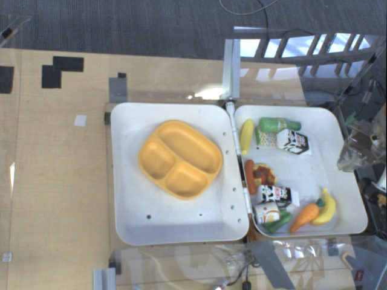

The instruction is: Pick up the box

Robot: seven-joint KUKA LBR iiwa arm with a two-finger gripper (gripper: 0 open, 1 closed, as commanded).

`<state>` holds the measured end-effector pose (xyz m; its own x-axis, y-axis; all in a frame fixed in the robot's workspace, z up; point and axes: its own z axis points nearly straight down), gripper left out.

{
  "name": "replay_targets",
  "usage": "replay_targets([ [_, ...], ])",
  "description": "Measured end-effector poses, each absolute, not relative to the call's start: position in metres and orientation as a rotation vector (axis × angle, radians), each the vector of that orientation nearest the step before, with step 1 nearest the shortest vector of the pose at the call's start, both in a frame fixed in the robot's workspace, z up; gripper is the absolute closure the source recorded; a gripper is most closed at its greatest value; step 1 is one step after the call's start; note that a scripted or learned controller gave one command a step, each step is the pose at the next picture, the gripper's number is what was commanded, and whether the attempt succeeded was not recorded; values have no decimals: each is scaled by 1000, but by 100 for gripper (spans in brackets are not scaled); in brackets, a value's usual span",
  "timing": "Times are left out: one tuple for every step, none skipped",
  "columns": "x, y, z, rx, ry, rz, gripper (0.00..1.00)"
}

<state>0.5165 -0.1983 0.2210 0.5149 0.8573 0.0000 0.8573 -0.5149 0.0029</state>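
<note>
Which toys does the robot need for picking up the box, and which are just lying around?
For the job: milk box, second milk box.

Just lying about: yellow plate, green bottle, corn, carrot, banana, hot dog.

Bright, even light; window glare top right.

arm: sits at the far right edge, mid-height, mostly out of frame | gripper (357,147): a blurred, grey-translucent shape there, its pose too unclear to read
</note>
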Motion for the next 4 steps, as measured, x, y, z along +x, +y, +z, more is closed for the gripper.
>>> replay_targets([
  [530, -183, 91, 2440, 1972, 6, 100],
  [532, -182, 100, 2437, 1975, 9, 100],
  [545, -177, 171, 2244, 2195, 3, 100],
  [516, -187, 90, 2348, 2072, 13, 100],
])
